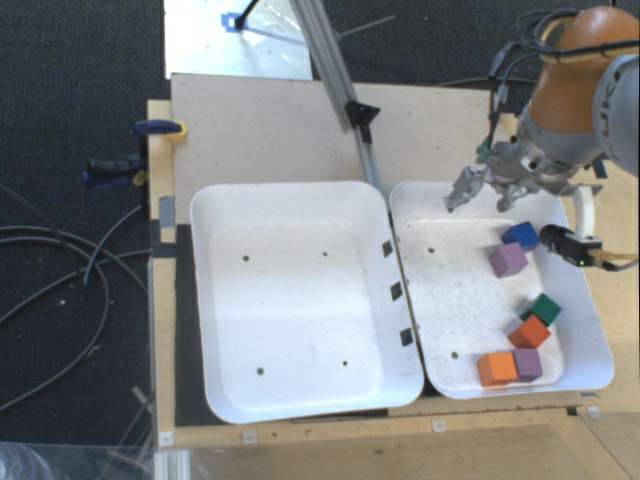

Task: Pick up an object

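My gripper (488,193) hangs over the far edge of the right bin (440,368), its two grey fingers spread open with nothing between them. Several small blocks lie in that bin. A blue block (520,235) and a purple block (508,259) sit just below and to the right of the gripper. Further toward the front are a green block (545,309), a red block (529,332), an orange block (497,368) and a small purple block (528,364).
The left bin (210,368) lies beside the right one, with black clips along the shared rim. A slanted metal pole (335,63) crosses the bench behind the bins. A blue clamp (150,128) grips the bench's left edge. Cables lie on the floor at left.
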Motion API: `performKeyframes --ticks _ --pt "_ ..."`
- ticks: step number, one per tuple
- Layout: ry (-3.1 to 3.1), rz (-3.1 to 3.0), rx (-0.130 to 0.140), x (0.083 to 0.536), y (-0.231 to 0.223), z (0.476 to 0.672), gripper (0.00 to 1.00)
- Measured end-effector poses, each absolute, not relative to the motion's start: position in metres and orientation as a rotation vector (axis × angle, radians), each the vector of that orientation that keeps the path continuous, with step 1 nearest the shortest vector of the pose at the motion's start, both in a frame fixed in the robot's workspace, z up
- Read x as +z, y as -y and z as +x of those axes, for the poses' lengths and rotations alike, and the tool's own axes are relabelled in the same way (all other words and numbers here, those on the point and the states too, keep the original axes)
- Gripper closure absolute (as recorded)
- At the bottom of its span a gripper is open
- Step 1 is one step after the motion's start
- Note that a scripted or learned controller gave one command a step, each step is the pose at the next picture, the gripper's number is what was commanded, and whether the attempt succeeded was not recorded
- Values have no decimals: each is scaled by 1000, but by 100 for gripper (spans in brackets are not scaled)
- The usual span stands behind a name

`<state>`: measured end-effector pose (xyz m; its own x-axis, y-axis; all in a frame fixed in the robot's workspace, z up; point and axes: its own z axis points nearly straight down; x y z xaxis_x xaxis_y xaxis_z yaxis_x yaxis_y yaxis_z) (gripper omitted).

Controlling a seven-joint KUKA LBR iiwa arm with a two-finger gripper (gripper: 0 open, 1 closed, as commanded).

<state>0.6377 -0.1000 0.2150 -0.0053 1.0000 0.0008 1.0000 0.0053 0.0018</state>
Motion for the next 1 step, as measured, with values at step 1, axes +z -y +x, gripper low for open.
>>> performKeyframes --ticks 1 --pt "-2214 2226 -5 195 173 621 0"
